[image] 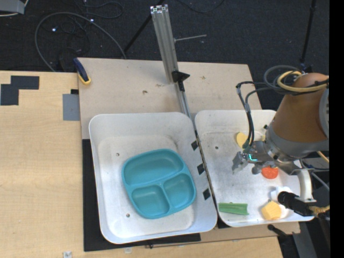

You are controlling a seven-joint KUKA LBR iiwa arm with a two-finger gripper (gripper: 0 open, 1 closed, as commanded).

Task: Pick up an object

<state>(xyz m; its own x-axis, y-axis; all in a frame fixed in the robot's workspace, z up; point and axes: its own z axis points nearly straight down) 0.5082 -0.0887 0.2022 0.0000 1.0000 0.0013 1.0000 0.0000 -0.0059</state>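
Note:
My gripper (240, 162) hangs low over the middle of the right bin (226, 144), reaching in from the right under the grey and orange arm. A small red-orange object (270, 171) lies just right of it, close under the wrist. A pale yellow round piece (242, 139) sits a little behind the gripper, partly crossed by a cable. A flat green block (232, 208) lies near the bin's front edge, and a yellow chunk (272, 210) rests to its right. Nothing shows between the gripper's tips.
The left bin (107, 138) holds a teal divided plate (158, 183). A metal post (166, 42) rises behind the bins, near the seam between them. Black clips (200, 168) line the wall between the two bins.

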